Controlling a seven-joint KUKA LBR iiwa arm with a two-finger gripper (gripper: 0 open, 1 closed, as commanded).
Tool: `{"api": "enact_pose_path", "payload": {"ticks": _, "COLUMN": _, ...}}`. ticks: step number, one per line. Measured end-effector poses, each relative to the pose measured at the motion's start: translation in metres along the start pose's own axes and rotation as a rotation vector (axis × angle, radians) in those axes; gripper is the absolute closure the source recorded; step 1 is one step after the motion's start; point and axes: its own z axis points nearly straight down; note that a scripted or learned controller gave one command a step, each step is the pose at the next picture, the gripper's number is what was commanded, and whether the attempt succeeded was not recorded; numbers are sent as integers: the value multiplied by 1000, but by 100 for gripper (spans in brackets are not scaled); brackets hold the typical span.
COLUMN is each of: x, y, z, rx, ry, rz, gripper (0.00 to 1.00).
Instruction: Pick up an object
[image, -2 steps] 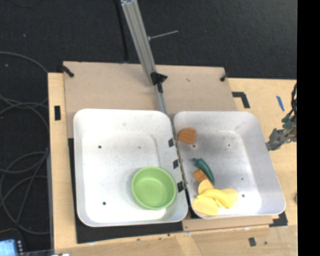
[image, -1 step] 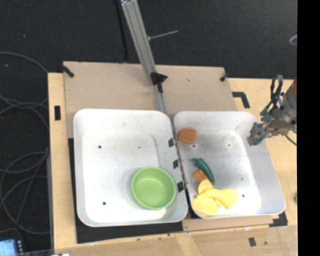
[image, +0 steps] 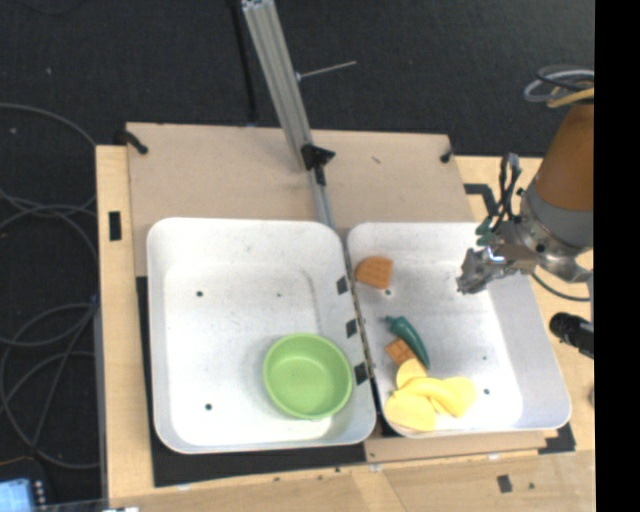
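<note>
The right bin holds an orange block near its far left corner, a dark green object in the middle left, a small brown piece beside it, and a yellow object at the near left. A green bowl sits in the left bin at its near right. My gripper hangs over the far right part of the right bin, well right of the orange block, with nothing seen between its fingers.
A slanted metal post rises from the back of the bench between the bins. Cables lie on the dark floor at the left. The arm enters from the right, above the right bin's far edge.
</note>
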Motion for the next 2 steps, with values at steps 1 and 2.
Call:
{"api": "enact_pose_path", "payload": {"ticks": 1, "x": 47, "y": 21, "z": 0, "rx": -1, "ry": 0, "rz": -1, "gripper": 100}}
{"api": "enact_pose_path", "payload": {"ticks": 2, "x": 91, "y": 33, "z": 21, "rx": 3, "ry": 0, "rz": 0, "gripper": 100}}
